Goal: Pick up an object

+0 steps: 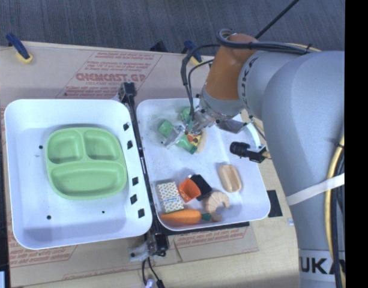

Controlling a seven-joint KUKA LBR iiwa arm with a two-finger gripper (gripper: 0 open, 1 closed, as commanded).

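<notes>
My gripper (185,129) reaches down into the far part of the right bin (251,188), among a cluster of small toys. A green piece (165,127) lies just to its left, and another green piece (186,144) with a yellow and red bit (197,140) lies right under it. The wrist hides where the gripper meets the toys. Toward the bin's near side lie a tan bun (230,177), an orange piece (188,189) against a black piece (202,183), a checkered cracker (168,195), a carrot (182,216) and a round tan piece (217,201).
The left bin (21,161) holds a green divided plate (86,162). A black divider with clips (135,161) runs between the bins. The arm's grey body fills the right side. Cardboard lies under both bins.
</notes>
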